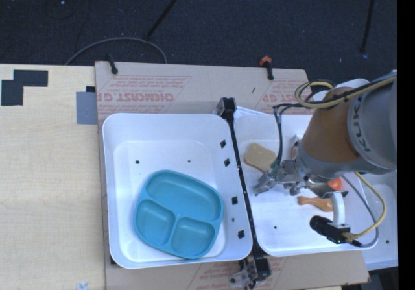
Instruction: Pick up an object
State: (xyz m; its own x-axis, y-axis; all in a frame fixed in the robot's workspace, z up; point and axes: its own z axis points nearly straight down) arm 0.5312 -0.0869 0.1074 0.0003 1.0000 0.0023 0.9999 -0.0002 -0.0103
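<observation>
1. Pincer (267,181): sits low inside the right bin (285,237), in that bin's left half and about midway between its far and near walls. How far open it is cannot be told from this angle. Whether it has hold of anything cannot be told either.
2. Bench top (45,178): pale wood at the far left. It carries a black stepped mark and a grey rectangle near its far edge.
3. Cardboard sheet (194,87): lies under both bins. Red lettering on it reads upside down from this side.
4. Left bin (168,130): shallow and white. It holds one item, listed under 5.
5. Blue divided plate (178,213): lies flat in the near part of the left bin, turned at a slight angle. It has three compartments, and its near edge is close to the bin's near wall.
6. Black strip (237,172): runs from far to near between the two bins.
7. Tan flat piece (258,156): lies in the far left part of the right bin, just right of the black strip. It is just beside the pincer, on its far left side. Contact between the two cannot be confirmed.
8. Orange piece (314,202): lies flat on the right bin's floor, right of the pincer and slightly nearer. It is well apart from the tan flat piece.
9. Arm (373,126): grey, with its orange band (331,136) above the wrist. It reaches in from the right and covers the far right part of the right bin.
</observation>
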